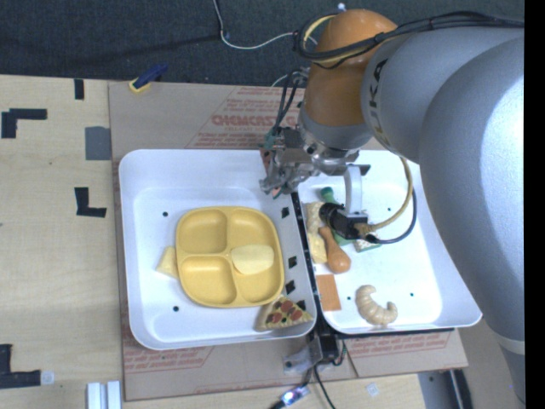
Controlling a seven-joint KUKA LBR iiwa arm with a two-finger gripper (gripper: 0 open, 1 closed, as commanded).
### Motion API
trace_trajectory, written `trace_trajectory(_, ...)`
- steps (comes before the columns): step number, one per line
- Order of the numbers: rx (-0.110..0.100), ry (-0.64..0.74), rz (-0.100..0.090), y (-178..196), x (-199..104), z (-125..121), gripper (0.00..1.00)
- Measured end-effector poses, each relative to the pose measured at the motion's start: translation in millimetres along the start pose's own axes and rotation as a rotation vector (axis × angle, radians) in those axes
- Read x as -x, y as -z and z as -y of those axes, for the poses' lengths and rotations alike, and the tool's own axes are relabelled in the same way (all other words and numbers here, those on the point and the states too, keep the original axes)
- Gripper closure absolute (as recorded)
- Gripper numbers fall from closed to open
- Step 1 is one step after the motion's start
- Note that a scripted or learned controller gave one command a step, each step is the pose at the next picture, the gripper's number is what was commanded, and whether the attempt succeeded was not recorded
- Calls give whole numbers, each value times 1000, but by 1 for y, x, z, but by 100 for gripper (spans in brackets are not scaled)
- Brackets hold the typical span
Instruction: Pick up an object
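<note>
My gripper (282, 175) hangs over the back end of the wall between the two bins, below the orange wrist band. In the right bin (446, 307) lie an orange sausage-like piece (335, 251), a pale yellow piece (317, 244), a flat orange-brown square (329, 293) and a curled beige shrimp-like piece (375, 306). The left bin (139, 228) holds a yellow divided plate (223, 228) with a pale round slice (253, 259) in one compartment. A toy pizza slice (285, 314) rests at that bin's near right corner. Nothing is visibly held.
A yellow wedge (165, 262) sticks out from under the plate's left side. A cable loops from the wrist over the right bin's middle (400, 220). The big grey arm covers the right bin's far right side. Cardboard (170, 118) underlies both bins.
</note>
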State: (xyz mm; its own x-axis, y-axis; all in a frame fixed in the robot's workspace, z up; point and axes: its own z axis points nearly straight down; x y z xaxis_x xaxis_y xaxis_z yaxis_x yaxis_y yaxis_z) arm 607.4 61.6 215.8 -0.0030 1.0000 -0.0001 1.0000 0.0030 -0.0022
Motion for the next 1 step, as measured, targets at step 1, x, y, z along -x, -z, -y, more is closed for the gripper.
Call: trace_trajectory(1,1,0,-1,16,-6,8,100)
